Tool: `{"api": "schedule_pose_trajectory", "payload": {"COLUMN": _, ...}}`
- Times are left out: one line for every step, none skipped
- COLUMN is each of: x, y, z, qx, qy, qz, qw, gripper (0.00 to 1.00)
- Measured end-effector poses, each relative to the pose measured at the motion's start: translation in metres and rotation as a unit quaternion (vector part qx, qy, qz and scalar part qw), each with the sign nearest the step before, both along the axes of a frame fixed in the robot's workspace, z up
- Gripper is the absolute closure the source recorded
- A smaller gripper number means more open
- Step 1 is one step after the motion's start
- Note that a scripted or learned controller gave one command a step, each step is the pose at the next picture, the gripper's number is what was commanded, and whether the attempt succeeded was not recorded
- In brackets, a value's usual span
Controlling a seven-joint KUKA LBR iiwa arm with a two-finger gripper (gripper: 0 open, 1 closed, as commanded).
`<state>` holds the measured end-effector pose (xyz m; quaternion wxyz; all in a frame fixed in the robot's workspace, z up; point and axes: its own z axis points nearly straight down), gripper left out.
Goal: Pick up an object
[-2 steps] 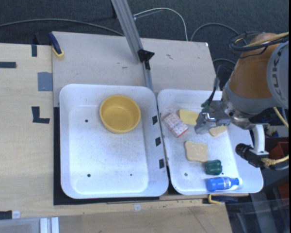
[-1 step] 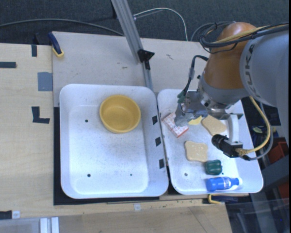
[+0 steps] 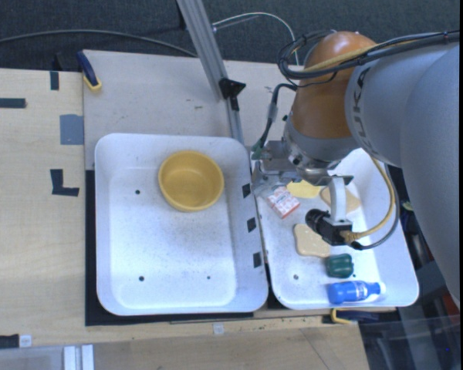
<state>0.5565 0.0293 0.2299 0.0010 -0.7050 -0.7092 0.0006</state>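
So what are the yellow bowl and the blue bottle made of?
The yellow bowl looks like plastic: one even colour with a dull, smooth finish. The blue bottle also looks like plastic, shinier, with bright glints along its side. Neither can be told for sure from above.

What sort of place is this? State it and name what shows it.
Most likely a robotics lab's pick-and-place test bench. A KUKA arm reaches over two white bins: one holds a yellow bowl, the other a blue bottle among small odd items. Loose cables trail nearby.

Grey arm [image 3: 417,99] w/ orange band [image 3: 332,60], yellow cable [image 3: 386,206]
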Motion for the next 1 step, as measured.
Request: {"api": "schedule_pose_trajectory", "payload": {"x": 0.0179, "y": 0.0398, "z": -0.0061, "qx": -0.0004, "qy": -0.001, "qz": 0.000, "qw": 1.0000, "gripper": 1.00}}
